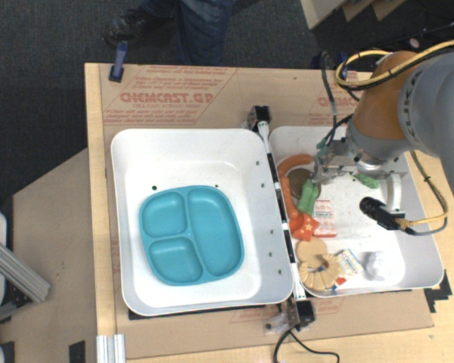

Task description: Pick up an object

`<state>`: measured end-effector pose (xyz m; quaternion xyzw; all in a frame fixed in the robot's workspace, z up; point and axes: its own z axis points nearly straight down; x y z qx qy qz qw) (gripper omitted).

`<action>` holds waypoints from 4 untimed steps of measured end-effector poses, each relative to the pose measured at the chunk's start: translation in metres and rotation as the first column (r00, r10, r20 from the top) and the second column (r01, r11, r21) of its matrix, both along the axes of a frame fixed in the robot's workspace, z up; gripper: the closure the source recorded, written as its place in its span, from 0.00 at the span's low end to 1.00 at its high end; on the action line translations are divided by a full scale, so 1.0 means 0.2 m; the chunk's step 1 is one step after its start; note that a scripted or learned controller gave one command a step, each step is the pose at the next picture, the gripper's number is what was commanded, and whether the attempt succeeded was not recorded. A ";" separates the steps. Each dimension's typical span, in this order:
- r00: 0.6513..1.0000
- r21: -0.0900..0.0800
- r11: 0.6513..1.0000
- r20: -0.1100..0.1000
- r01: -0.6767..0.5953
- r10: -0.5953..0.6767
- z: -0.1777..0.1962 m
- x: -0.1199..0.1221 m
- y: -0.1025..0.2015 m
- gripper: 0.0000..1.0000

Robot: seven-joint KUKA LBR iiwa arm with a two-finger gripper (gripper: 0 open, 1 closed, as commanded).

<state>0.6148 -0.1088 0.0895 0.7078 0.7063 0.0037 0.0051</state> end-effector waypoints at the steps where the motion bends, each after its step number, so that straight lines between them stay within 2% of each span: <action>1: 1.000 0.003 1.000 -0.020 0.002 -0.002 0.01 -0.45 -0.06 1.00; 2: 1.000 0.000 1.000 -0.003 -0.005 0.005 0.41 -0.25 -0.02 1.00; 3: 1.000 -0.004 1.000 -0.002 -0.002 0.002 0.41 0.22 -0.34 1.00; 4: 1.000 0.000 1.000 -0.015 0.004 -0.004 0.51 -0.11 -0.57 1.00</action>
